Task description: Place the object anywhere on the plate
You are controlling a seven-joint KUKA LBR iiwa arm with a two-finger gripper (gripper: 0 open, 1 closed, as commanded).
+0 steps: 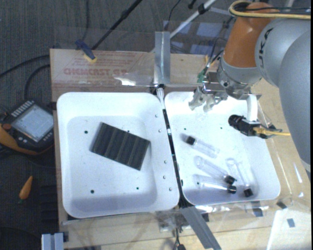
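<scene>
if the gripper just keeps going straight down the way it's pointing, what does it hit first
Probably the bare floor of the right bin near its far left corner. The gripper points down there, and the clear tubes lie nearer the camera. Depth is hard to judge.

Clear vials (pixel 215 170) in right bin (pixel 261 139)

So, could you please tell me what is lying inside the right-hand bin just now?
Inside the right bin lie several clear tubes with black caps, spread across its lower half. The gripper hangs over its upper left corner, and the arm covers the bin's far right corner.
</scene>
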